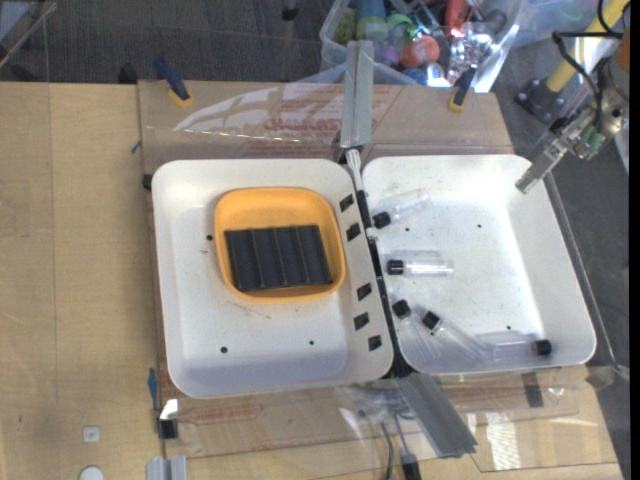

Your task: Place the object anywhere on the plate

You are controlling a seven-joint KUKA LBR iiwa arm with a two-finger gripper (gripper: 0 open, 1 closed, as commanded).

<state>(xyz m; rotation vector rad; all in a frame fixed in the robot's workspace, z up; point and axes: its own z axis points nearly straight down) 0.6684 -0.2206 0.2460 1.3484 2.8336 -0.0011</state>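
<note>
Resting on the orange square plastic plate (280,208), the black ribbed rectangular block (278,257) suggests your placement is done; the gripper (535,174) sits apart, its grip unreadable

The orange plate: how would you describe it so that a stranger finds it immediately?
Look at the left one of the two white bins. In its middle lies the orange plate, squarish with rounded corners. A dark ribbed block rests on it, and it is the sole brightly coloured thing in either bin.
</note>
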